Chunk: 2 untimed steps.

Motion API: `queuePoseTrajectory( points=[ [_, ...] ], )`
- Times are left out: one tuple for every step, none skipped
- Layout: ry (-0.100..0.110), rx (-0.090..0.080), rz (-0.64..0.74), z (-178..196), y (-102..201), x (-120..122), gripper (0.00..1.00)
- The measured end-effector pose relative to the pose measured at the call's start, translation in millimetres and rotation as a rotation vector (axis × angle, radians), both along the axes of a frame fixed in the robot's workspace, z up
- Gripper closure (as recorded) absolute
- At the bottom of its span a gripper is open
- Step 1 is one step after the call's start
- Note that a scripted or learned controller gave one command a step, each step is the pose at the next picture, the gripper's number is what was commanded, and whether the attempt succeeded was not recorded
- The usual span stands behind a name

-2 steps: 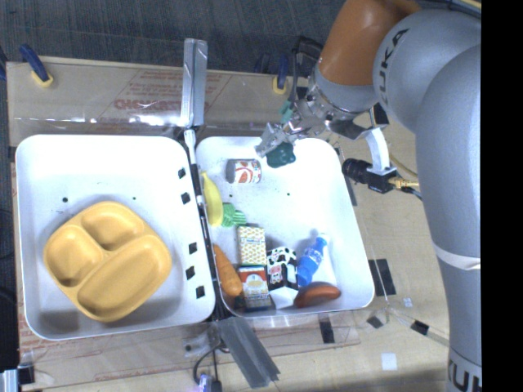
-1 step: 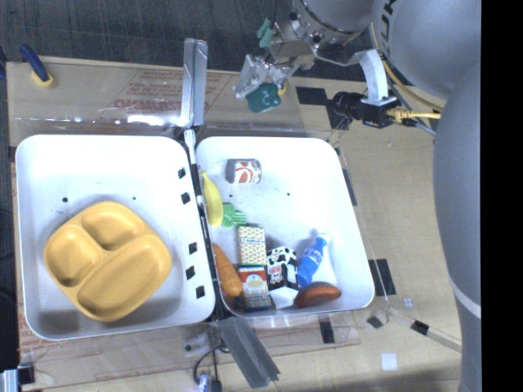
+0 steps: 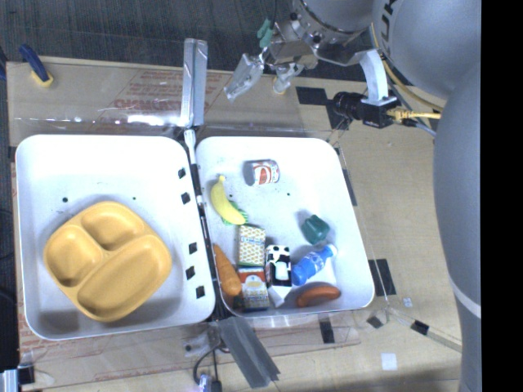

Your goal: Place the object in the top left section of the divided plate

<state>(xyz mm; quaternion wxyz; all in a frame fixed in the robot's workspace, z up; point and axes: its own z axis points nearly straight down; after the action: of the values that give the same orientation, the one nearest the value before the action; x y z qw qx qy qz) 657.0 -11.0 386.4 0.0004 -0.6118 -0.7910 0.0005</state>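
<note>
- None of the task appeared done in the camera view: the divided plate (image 3: 106,258) lay bare in the left bin (image 3: 33,162).
- The gripper (image 3: 263,70) hung above the bench behind the bins, fingers parted, holding nothing.
- Candidate objects, among them a banana (image 3: 225,202) and a carrot (image 3: 228,271), lay in the right bin (image 3: 331,166); picking and placing remained.

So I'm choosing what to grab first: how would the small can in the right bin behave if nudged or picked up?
The can lies on its side on the bin floor, so a nudge would probably roll it. It looks rigid and smooth, so likely slippery. Nothing touches it, leaving room around it.
</note>
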Motion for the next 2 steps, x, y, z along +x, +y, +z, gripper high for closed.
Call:
queuePoseTrajectory(
  points=[
    [0.002, -0.001, 0.008, 9.6, 2.1, 0.8, 1.00],
    [0.004, 0.000, 0.138, -81.6, 79.8, -0.7, 1.00]
  ],
)
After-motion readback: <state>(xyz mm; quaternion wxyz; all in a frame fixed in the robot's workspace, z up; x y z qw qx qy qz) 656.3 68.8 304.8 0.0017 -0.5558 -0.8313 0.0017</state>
